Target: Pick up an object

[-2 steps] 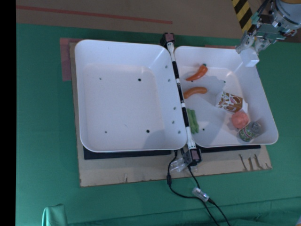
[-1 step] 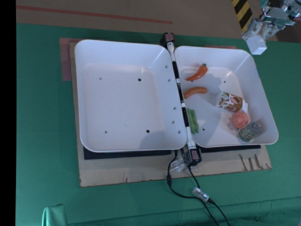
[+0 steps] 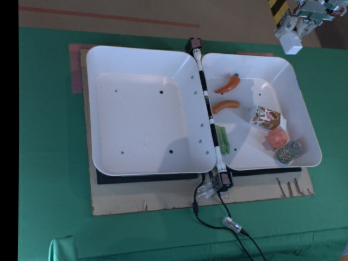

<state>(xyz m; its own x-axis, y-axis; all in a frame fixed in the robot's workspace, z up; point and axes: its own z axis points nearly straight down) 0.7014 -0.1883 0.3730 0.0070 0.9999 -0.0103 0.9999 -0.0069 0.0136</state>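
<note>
Objects lie only in the right bin (image 3: 298,99), and I count six of them: one orange carrot-shaped piece (image 3: 228,84) toward the far left, one brown sausage (image 3: 225,106) just nearer than it, one green pod (image 3: 222,136) against the left wall by the divider, one small printed carton (image 3: 266,117) right of centre, one pink ball-like item (image 3: 277,138) nearer than the carton, and one small round can (image 3: 288,153) touching it at the near right corner. The left bin (image 3: 109,64) sits beside it, the two sharing a middle edge. I see the gripper (image 3: 298,30) up at the far right, above the green bench cover (image 3: 49,145) beyond the right bin's far corner, with a white block (image 3: 289,41) clamped between its fingers.
</note>
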